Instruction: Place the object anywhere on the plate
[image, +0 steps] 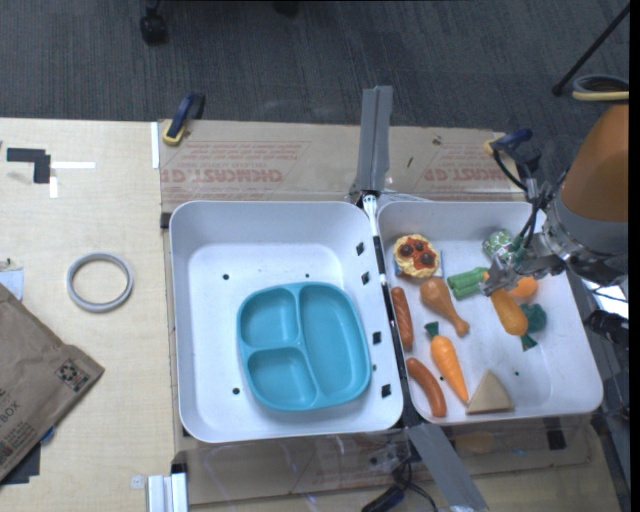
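A blue divided plate (300, 345) lies in the left bin (190, 300), with nothing on it. The right bin (560, 400) holds toy food: a small pizza (416, 256), a drumstick (443, 303), a carrot (450, 368), two sausages (402, 314) (427, 386), a tan wedge (489, 394), a green piece (465, 282), a pale green lump (497, 243) and an orange piece with a green top (510, 315). My gripper (503, 274) reaches in from the right. It hangs low over the right bin's upper right part, between the green piece and the orange piece.
A grey tape ring (100, 281) and a brown cardboard box (35, 380) lie on the bench to the left of the bins. A metal bar (375, 140) rises behind the seam between the bins. A blue clamp (183, 117) sits at the back left.
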